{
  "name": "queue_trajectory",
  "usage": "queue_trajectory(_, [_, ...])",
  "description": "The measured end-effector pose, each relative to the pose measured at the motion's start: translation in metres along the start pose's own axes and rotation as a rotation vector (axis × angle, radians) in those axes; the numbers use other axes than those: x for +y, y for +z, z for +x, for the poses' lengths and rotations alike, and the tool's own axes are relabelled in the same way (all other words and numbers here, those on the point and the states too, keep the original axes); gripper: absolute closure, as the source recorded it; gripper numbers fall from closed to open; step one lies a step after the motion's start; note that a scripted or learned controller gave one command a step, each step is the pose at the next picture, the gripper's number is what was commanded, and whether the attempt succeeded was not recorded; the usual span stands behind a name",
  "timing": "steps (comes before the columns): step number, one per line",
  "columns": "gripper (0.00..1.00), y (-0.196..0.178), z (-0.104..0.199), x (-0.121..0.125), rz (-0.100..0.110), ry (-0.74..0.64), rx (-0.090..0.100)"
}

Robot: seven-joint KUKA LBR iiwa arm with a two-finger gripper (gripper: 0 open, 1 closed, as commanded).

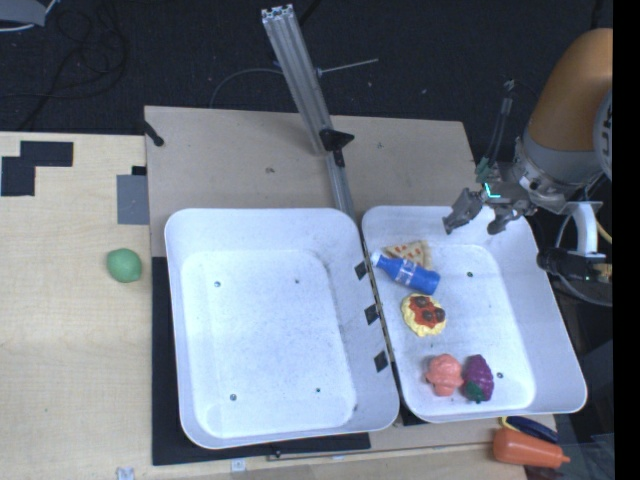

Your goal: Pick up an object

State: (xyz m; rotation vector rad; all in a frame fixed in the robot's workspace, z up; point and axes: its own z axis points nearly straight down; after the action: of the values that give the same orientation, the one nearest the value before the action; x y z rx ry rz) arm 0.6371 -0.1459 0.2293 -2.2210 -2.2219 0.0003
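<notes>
a pale wooden tabotop... a pale wooden tabletop (70, 318) under dark surroundings carries two shallow white bins; the left bin (262, 328) lies beside the right bin (530, 338), which holds a blue bottle (408, 271), a yellow toy (424, 314), a pink toy (443, 372) and a purple toy (479, 377); the end effector (483, 215) hangs over that bin's far rim, fingers spread, gripping nothing; this looks like the approach step; next it likely must descend onto one toy.

Pale wooden desk (60, 298) under even light — dark floor with black cables (90, 28) behind it, a slanted metal rail (305, 88) rising from it.
</notes>
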Motion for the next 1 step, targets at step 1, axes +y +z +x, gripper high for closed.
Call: queue_trajectory(1, [0.0, 0.0001, 0.0, 0.0, 0.0, 0.0, 0.0])
